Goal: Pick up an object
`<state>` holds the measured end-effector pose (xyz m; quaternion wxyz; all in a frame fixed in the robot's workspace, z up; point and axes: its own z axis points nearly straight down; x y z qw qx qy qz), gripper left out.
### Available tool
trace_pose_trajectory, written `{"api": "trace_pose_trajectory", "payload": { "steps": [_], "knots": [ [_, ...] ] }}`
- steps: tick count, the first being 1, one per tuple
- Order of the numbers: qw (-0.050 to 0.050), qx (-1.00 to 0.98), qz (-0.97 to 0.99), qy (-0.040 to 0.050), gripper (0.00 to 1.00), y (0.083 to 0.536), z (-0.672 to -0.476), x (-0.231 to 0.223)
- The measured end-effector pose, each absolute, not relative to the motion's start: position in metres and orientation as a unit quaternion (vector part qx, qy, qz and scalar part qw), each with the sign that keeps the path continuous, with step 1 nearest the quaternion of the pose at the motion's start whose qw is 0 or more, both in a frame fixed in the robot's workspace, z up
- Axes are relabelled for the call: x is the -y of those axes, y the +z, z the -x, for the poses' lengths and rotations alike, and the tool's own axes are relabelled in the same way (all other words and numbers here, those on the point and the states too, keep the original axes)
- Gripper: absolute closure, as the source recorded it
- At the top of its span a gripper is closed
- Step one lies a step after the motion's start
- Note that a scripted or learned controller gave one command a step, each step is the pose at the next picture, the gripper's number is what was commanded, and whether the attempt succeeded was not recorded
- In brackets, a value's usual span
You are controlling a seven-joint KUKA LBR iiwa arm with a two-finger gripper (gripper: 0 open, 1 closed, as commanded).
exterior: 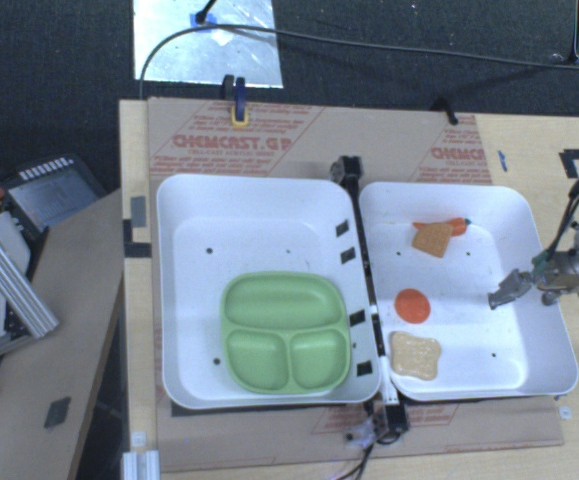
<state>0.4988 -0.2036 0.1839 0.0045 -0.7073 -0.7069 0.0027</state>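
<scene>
Fig.: bench w/ two white bins side by side, seen from above at a slant. Left bin [184,268] carries a green tray [285,330] w/ three compartments, set toward its near right corner. Right bin [499,218] carries the candidate objects: a tan wedge [432,239] w/ an orange piece [456,226] touching its far right side, both near the far wall; an orange disc [413,306] around mid-floor, left of centre; a pale slab [415,356], toast-like, just beside the disc on its near side. Gripper [504,293] enters from the right edge at mid-height of the right bin, over its right part, well apart from all four items; nothing lies between its tips, and whether they are spread or closed cannot be told (too small and blurred at this res.). Step in hand, as judged: approach, before any descent onto a target; no object lifted yet. Next move calls for travel left across the bin toward disc or slab (nearest options), alignment over one, then descent. Risk: disc and slab sit close together, so a grasp on one may nudge the other; both are low and flat, i.e. little height to pinch.
</scene>
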Motion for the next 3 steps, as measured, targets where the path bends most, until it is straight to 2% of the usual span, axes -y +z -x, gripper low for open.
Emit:
{"api": "trace_pose_trajectory", "payload": {
  "steps": [1,2,3],
  "knots": [
    [0.000,0.708,0.706,-0.0001,0.00,0.189,-0.502,0.203],
    [0.002,0.708,0.707,0.0007,0.00,0.127,-0.499,0.202],
    [0.001,0.707,0.707,0.0000,0.00,0.082,-0.500,0.202]
  ]
}}
